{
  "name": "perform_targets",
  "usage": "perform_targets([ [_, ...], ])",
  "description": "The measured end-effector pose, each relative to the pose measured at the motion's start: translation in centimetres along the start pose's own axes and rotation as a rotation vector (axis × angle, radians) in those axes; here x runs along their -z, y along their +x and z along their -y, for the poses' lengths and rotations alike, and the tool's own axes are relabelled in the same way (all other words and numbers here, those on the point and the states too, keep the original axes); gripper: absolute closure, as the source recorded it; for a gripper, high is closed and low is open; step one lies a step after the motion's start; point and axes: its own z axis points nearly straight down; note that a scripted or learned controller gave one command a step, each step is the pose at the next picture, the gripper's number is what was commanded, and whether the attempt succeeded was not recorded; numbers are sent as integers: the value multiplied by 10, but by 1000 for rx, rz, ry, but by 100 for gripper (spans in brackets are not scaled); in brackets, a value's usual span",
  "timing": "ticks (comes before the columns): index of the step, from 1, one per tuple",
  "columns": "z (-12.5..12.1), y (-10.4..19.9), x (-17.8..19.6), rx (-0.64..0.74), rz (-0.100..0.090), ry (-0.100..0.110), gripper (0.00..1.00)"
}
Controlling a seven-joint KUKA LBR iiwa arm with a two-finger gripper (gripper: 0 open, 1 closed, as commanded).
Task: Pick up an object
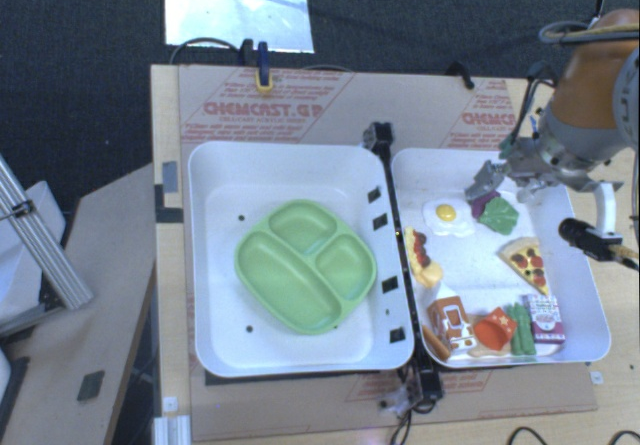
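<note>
A grey robot arm with an orange band reaches in from the right over the right bin [590,333], one of two white bins side by side on a bench [300,103]. Its gripper [497,185] hangs low over the far part of that bin; whether it is released or clenched cannot be told from this angle, and nothing is visibly held.

Directly under and just toward the camera from the gripper lies a green and purple toy [497,212], the closest thing to pick up. Just left of the gripper sits a fried egg [448,216]. Nearer the camera and slightly right lies a pizza slice [527,263], its long axis slanting toward the front right. Well in front of the gripper, along the bin's near wall, sit more toy foods in a cluster. Far to the left, the other bin holds a green divided plate [305,266].

The shortest move looks like a small drop onto the green toy.
</note>
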Motion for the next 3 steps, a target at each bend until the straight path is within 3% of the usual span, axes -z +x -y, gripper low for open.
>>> perform_targets([
  [1, -3, 0, 6, 2, 2, -11, 0],
  [3, -5, 9, -100, 1, 1, -9, 0],
])
